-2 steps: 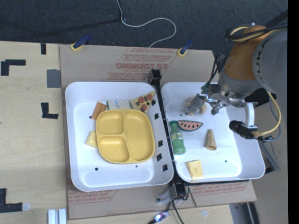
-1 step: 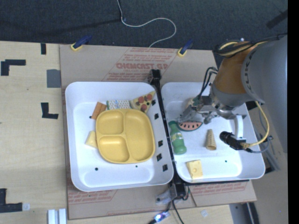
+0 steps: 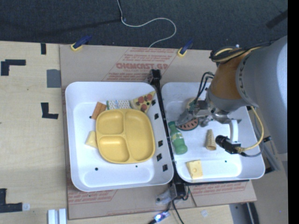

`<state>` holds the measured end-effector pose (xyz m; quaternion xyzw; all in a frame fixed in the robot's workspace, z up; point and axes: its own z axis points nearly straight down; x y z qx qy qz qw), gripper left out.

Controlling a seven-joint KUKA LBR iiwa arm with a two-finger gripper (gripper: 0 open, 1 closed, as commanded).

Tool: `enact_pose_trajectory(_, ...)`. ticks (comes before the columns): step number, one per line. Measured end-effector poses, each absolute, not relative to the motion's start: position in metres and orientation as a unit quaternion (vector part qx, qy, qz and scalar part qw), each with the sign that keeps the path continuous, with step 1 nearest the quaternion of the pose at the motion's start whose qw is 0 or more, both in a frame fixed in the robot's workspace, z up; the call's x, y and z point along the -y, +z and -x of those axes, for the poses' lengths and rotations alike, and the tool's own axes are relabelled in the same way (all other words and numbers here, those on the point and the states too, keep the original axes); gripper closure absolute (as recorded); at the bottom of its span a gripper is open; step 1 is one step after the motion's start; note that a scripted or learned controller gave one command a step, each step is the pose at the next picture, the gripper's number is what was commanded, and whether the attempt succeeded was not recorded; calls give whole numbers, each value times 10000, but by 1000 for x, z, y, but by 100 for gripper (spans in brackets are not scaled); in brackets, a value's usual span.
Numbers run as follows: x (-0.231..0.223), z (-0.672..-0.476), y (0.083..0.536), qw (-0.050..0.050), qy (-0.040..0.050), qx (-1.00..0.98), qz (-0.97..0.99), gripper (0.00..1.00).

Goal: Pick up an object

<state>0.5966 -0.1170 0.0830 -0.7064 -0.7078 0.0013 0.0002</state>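
The claw [image 3: 194, 117] was lowered into the right bin [image 3: 247, 171] over a brown ridged toy [image 3: 188, 124] — whether it was open or closed could not be told — so no lift was yet judged done.

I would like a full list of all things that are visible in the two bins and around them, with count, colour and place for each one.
Divided plate: 1, yellow, middle of the left bin.
Pizza slice toy: 1, tan with coloured spots, left bin, behind the plate's far right corner.
Orange piece: 1, left bin, by the plate's far left corner.
Pale yellow piece: 1, left bin, at the plate's left edge.
Green bottle: 1, right bin, lying along its left wall.
Cheese wedge: 1, yellow, right bin, near edge.
Ice cream cone: 1, tan, middle of the right bin.
Bins: 2, white, side by side on cardboard.
Clamps: 2, blue and yellow, far cardboard edge.
Cable: 1, white, on the dark surface behind.
Gripper: 1, over the right bin, far left part.
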Motion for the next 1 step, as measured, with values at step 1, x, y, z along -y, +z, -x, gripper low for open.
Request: enact_pose_trajectory(1,117,-597,95,0,7,7081,7062,100)
